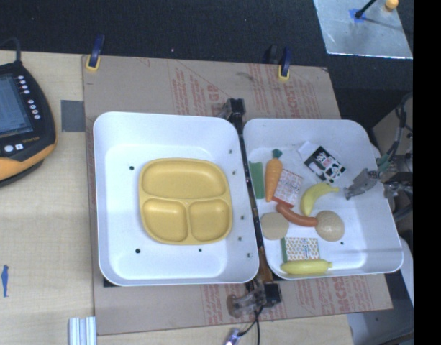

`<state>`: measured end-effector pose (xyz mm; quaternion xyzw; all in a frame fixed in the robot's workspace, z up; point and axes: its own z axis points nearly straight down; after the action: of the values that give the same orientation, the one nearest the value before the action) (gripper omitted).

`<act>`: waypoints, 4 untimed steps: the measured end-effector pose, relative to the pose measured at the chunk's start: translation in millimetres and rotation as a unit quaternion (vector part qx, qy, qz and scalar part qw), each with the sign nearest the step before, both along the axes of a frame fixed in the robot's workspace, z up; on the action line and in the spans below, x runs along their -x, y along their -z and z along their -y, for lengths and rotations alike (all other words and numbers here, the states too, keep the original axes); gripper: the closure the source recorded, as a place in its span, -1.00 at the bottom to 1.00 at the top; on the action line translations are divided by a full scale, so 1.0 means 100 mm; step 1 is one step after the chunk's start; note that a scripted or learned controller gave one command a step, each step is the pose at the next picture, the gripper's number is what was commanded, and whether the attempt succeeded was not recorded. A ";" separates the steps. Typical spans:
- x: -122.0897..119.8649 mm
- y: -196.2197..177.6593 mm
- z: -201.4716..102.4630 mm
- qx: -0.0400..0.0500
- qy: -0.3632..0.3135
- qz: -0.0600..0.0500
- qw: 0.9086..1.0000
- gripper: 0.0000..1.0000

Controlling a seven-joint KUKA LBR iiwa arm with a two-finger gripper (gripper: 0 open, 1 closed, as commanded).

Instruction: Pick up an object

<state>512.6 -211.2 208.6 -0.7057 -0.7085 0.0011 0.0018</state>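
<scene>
The right bin (364, 254) holds several small items. An orange carrot (274, 176) lies beside a green piece (256, 180) at its left side. A yellow banana (318, 196) sits in the middle, above a red sausage (298, 215) and two beige round items (330, 226) (274, 226). A black-and-white card (322, 162) lies at the back. A printed packet (301, 249) and a long yellow item (305, 267) lie at the front. My gripper (361, 182) hangs over the bin's right side, to the right of the banana, with nothing visibly in it.
The left bin (112, 192) bears a yellow divided plate (185, 199). Another packet (288, 187) lies next to the carrot. A teach pendant (15, 124) rests on the bench at the far left. Clamps (94, 52) (284, 62) hold the cardboard base at the back.
</scene>
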 end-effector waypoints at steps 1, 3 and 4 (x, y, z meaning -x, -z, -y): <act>-0.63 1.18 -0.30 0.000 -0.001 -0.001 1.000 -1.00; -1.40 1.16 -0.07 -0.006 -0.002 -0.014 1.000 -1.00; -1.40 1.17 -0.02 -0.007 -0.003 -0.013 1.000 -1.00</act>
<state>652.6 -209.0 92.1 -0.7038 -0.7102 0.0059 0.0159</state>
